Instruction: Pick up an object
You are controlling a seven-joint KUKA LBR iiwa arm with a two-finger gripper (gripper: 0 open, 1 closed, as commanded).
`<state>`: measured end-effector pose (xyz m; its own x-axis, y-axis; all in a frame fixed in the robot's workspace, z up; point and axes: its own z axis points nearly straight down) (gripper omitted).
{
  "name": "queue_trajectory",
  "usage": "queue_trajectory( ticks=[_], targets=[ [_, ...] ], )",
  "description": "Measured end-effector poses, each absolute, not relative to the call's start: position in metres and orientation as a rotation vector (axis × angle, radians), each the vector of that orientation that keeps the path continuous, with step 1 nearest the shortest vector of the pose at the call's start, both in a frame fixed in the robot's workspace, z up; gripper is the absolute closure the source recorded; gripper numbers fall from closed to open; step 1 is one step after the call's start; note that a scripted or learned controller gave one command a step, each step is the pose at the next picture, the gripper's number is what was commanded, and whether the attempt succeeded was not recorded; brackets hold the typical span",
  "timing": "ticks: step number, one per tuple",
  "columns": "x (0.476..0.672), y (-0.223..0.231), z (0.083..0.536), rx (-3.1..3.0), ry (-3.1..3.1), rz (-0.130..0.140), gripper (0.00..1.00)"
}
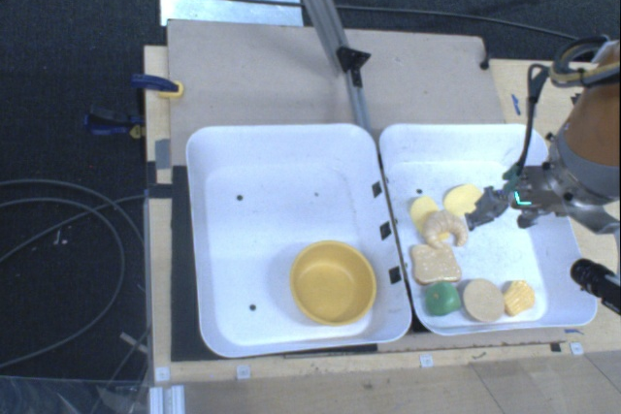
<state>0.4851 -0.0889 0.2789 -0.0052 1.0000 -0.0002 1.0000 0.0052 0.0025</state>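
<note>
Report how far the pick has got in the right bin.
Done: the arm has reached in, and its hand sits low over the right bin, next to the pale yellow piece. In hand: nothing visibly between its fingers. Left: grip one item and lift it. The yellow bowl sits in the left bin.

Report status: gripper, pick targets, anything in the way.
Gripper low over right bin, beside yellow round piece; nothing visibly held. Croissant-shaped piece close left. Yellow bowl alone in left bin.
</note>
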Motion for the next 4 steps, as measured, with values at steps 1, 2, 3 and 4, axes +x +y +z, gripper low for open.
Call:
queue_trajectory(
  ticks=[1, 2, 3, 4],
  targets=[
    [0.485, -0.089, 0.279, 2.214, 2.226, 0.003, 0.0],
    [0.485, -0.091, 0.237, 2.221, 2.224, -0.001, 0.0],
    [0.483, -0.089, 0.175, 2.223, 2.225, -0.003, 0.0],
    [0.493, -0.09, 0.122, 2.221, 2.224, 0.0, 0.0]
  ],
)
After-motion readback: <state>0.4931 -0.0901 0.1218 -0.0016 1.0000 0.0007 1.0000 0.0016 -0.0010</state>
